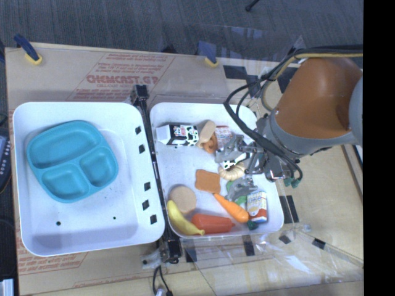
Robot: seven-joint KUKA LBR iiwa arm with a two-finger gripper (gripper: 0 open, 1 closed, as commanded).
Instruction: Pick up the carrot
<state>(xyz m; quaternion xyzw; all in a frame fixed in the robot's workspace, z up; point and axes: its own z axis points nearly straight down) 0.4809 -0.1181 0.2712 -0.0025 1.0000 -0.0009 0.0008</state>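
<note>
Camera view: the carrot lies slantwise near the front edge of the right bin, just beside the red sausage and a small carton. The gripper hovers above the bin's right side; whether it is wide or closed I cannot tell. The carrot looks light, stiff and smooth, likely slippery; grasping across its thick middle seems best.
</note>
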